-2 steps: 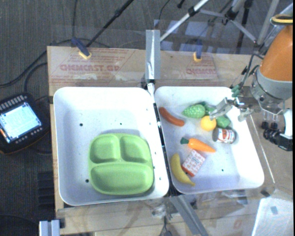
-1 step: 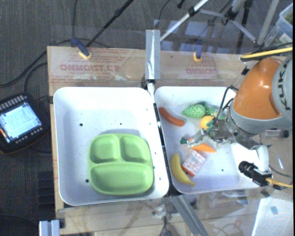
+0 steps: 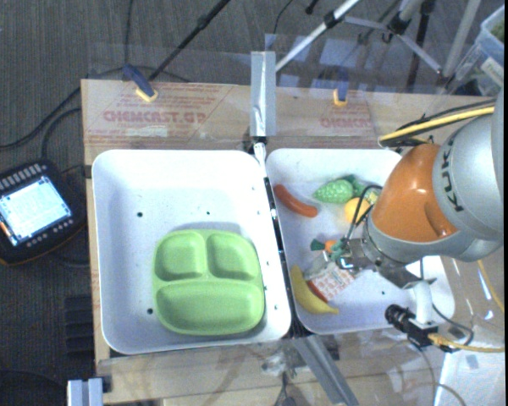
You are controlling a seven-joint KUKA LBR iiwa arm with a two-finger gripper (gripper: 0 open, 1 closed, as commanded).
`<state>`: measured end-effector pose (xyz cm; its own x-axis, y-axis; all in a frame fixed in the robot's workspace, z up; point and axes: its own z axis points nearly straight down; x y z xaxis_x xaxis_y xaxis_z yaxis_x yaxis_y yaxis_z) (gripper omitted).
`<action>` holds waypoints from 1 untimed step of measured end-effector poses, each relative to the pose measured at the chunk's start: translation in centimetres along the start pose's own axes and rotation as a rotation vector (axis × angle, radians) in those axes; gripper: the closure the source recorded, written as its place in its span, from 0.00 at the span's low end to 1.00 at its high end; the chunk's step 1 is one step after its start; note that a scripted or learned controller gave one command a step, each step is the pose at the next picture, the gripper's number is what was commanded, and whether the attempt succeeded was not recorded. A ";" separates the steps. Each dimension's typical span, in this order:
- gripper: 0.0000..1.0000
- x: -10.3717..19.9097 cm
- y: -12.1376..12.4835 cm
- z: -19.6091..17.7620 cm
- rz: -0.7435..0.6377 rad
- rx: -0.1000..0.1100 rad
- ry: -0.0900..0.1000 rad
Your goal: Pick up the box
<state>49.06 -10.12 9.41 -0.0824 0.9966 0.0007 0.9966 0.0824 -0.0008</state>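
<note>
Pincer [image 3: 345, 259] low in right bin [image 3: 389, 161], jaw state can't tell, wrist hides it. Box [image 3: 330, 281], white w/ red, lies tilted just right of banana [image 3: 309, 293], touching it. Step: approach/grasp. Next: confirm grip, lift clear w/o dragging banana.
</note>
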 end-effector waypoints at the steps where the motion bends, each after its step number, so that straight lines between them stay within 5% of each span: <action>1: 1.00 0.0 0.0 -0.9 0.001 0.002 0.002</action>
<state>49.04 -10.09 10.26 -0.0812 0.9967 0.0026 0.9967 0.0812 -0.0026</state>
